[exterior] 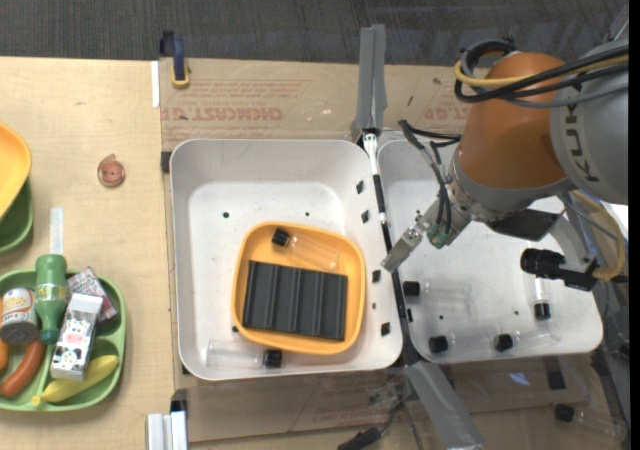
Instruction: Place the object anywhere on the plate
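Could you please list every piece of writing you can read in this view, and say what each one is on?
"KU", running vertically, cut off at the frame's edge: on the grey arm.
Red mirrored lettering, not reliably readable: on the cardboard sheet behind the bins.
Labels too small to read: on the toy food packages in the green tray.

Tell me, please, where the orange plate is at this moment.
In the camera view, the orange plate lies in the left white bin, toward its lower middle. A dark ribbed slab rests on it, and a small black object sits near its upper edge.
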`<move>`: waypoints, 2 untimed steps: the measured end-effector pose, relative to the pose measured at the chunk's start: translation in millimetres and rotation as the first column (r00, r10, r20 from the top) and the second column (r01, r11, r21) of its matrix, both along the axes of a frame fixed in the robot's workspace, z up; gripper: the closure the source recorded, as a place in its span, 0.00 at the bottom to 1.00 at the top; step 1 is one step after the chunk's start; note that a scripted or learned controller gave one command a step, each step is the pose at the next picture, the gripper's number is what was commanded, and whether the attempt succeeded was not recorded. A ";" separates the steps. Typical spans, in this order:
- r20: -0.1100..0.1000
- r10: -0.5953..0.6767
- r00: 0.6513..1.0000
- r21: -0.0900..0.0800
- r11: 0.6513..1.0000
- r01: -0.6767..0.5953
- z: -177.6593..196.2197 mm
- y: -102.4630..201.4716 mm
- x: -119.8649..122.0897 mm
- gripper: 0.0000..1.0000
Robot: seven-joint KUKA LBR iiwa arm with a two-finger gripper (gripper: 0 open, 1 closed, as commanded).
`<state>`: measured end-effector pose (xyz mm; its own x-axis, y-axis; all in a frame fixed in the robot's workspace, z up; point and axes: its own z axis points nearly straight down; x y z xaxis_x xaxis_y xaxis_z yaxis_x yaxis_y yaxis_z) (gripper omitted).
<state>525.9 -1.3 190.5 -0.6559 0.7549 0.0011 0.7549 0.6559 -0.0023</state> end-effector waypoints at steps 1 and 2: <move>0.003 0.077 0.997 -0.001 0.997 -0.077 0.8 -49.2 57.0 0.00; 0.006 0.378 0.926 -0.002 0.926 -0.378 1.3 -87.0 113.3 0.00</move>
<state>639.2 -88.4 191.8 -0.8928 0.4505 -0.0036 0.4505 0.8928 0.0009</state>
